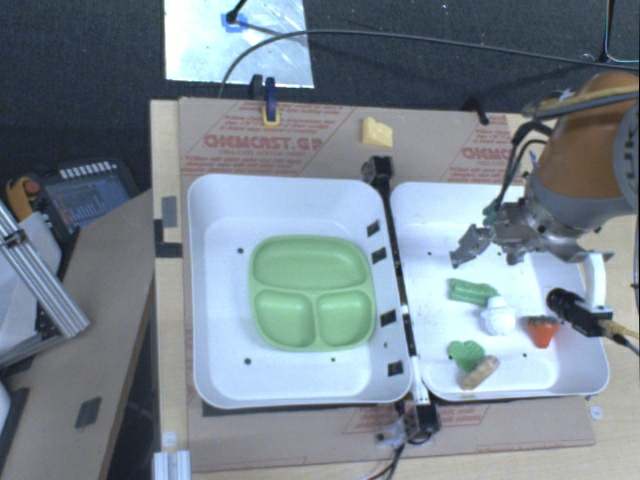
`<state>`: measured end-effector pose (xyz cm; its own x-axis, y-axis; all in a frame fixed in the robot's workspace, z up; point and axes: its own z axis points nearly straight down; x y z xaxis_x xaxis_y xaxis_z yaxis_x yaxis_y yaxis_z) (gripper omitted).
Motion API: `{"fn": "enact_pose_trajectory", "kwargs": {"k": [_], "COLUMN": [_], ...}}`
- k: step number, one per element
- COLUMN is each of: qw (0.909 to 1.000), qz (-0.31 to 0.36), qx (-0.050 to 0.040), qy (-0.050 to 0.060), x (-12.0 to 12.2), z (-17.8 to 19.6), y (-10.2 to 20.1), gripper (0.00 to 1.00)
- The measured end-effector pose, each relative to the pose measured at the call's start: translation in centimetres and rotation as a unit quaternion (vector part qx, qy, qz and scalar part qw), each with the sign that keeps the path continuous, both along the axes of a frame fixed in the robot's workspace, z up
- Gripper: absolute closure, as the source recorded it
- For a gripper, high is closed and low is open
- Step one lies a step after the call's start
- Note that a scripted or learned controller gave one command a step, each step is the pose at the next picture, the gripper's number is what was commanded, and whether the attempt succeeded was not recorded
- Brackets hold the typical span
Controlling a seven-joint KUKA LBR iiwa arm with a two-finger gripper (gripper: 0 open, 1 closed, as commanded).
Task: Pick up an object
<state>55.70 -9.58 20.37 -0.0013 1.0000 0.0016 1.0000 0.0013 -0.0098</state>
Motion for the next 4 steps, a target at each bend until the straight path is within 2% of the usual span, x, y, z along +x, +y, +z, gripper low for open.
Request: {"fn": "enact_pose_trajectory", "kwargs": {"k": [1, 2, 3, 4], "qw": [1.0, 1.0, 1.0, 1.0], "qz": [0.001, 0.001, 0.0, 0.0], "qx": [-0.0007, -0.0004, -0.0005, -0.0018], "qy": [-0.006, -0.004, -0.003, -0.01], "x": [0.3, 1.2, 1.0, 1.3], "z": [0.5, -4.6, -10.8, -11.7], "y": [0.0, 0.5, 0.1, 0.1], "gripper": [0.0, 0.0, 0.0, 0.0]}}
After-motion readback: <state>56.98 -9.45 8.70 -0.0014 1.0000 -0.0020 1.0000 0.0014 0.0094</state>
